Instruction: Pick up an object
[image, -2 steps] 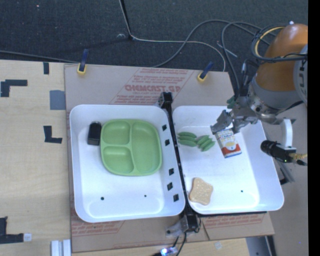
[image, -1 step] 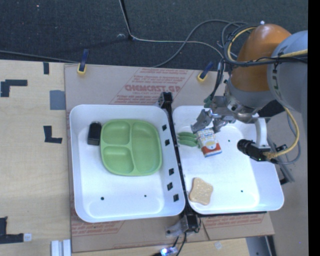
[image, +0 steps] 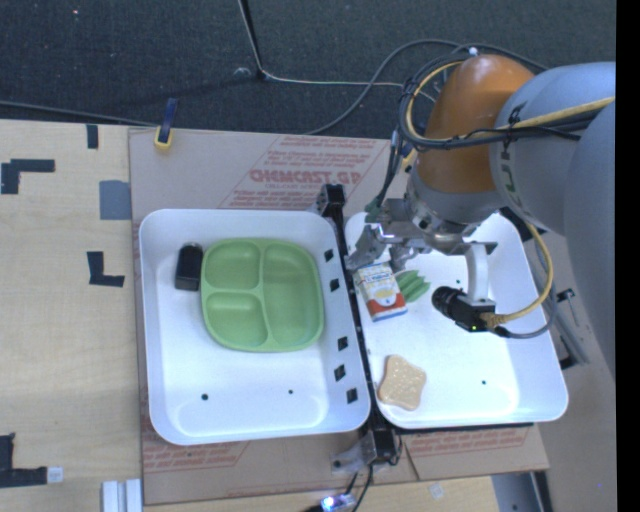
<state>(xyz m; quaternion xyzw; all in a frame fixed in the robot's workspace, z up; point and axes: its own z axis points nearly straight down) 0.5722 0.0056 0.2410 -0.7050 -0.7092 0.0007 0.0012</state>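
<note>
Centering claw (image: 385, 250), grip state unreadable, squarely over small white-and-red carton (image: 382, 290) should avoid nudging green pepper-like piece (image: 412, 283).

Small carton (image: 383, 291), right bin's (image: 520, 395) left edge

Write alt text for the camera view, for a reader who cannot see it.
A grey robot arm with an orange band reaches from the right over the right white bin, its gripper just above a small carton beside a green item and a cracker. The left bin holds a green divided plate and a black block.
</note>
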